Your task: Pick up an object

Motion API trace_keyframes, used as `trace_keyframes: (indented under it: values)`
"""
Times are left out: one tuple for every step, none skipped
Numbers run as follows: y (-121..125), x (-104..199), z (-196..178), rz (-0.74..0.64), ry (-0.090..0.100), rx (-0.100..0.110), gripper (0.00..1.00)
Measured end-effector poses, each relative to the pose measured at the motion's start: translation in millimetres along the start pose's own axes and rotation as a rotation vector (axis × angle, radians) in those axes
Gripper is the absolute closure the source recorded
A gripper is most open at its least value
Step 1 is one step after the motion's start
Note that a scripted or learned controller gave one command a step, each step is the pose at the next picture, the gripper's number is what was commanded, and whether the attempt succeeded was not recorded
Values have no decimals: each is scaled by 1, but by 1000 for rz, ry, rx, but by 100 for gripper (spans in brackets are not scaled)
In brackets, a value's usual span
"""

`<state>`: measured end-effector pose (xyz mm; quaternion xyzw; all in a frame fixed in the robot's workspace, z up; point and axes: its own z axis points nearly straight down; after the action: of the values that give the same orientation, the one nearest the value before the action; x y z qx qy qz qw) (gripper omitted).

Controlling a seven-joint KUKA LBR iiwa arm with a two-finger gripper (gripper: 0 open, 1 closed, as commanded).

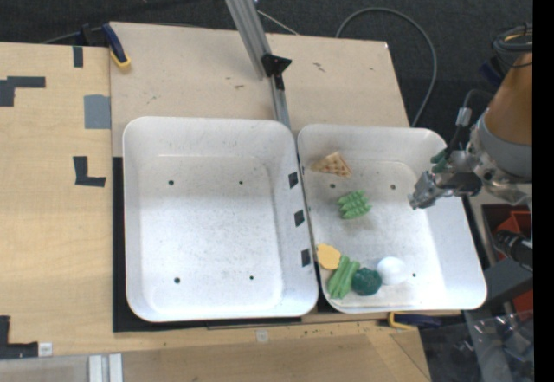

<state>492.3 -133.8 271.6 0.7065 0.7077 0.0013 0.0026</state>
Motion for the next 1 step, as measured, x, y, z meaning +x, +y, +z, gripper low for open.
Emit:
trace_keyframes:
  values:
    - [4, 51, -2, -5, 4, 6, 100]
